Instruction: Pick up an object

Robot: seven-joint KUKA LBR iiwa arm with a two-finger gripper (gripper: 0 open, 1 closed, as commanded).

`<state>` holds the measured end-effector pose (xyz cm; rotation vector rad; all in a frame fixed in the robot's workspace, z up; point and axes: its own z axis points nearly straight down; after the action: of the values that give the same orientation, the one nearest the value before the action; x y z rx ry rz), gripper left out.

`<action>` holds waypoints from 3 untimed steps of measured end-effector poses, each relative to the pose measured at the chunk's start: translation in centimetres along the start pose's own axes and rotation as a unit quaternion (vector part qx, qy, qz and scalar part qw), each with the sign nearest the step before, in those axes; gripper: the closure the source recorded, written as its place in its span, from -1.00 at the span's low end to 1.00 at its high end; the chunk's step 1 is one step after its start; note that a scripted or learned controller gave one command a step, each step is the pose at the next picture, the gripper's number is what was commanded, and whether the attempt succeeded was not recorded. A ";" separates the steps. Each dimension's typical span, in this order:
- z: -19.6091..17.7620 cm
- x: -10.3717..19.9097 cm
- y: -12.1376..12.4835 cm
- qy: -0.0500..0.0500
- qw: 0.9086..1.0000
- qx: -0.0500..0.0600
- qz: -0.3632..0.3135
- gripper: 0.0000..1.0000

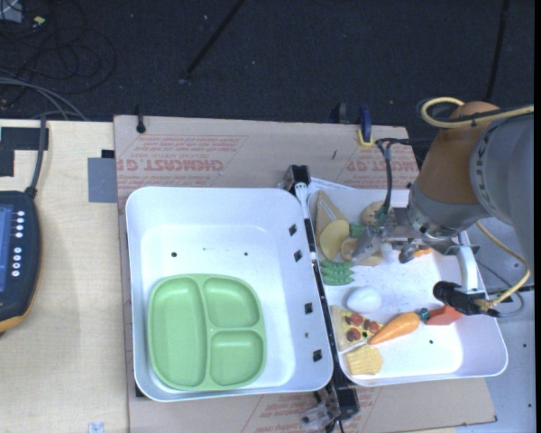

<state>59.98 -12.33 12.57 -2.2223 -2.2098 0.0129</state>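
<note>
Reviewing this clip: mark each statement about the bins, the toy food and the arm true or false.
1. The green three-compartment plate lies in the left white bin. True.
2. The orange toy carrot lies in the left bin. False: it lies in the right white bin.
3. The white egg-shaped toy sits above the carrot in the view. True.
4. The carrot is between the gripper's fingers. False: it lies on the bin floor, apart from the gripper.
</note>
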 end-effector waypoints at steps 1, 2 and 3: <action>4.1 -2.0 4.6 0.001 1.000 -0.004 -0.004 -1.00; 3.9 1.0 1.3 0.000 1.000 -0.005 -0.003 -1.00; 3.9 3.2 4.5 0.000 1.000 -0.003 -0.003 -1.00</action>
<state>64.42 -9.16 8.59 -2.2188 -2.2196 0.0047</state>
